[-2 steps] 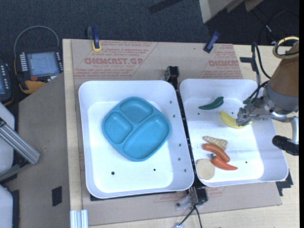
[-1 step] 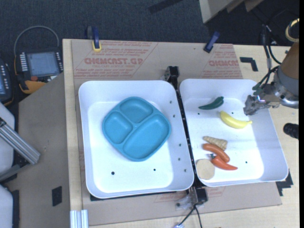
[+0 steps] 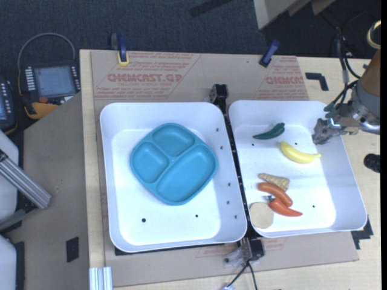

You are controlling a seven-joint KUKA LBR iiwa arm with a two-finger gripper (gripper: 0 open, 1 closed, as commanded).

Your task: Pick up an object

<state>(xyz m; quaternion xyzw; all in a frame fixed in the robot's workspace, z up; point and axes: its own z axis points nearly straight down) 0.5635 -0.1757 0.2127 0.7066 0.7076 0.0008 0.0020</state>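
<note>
Nearest lay a disc (image 3: 262,215), carrot (image 3: 284,206), sausage (image 3: 275,191) and cone (image 3: 274,179); the banana (image 3: 299,154) sat just left of the gripper (image 3: 321,131), beside a pepper (image 3: 269,132).

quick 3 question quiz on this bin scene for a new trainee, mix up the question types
1. True or false: the blue divided plate lies in the left bin.
2. Which item lies nearest the gripper? A) green pepper B) banana C) round cracker
3. Fill in: the carrot lies in the ___ bin.

Key: 1 true; 2 B; 3 right
</note>
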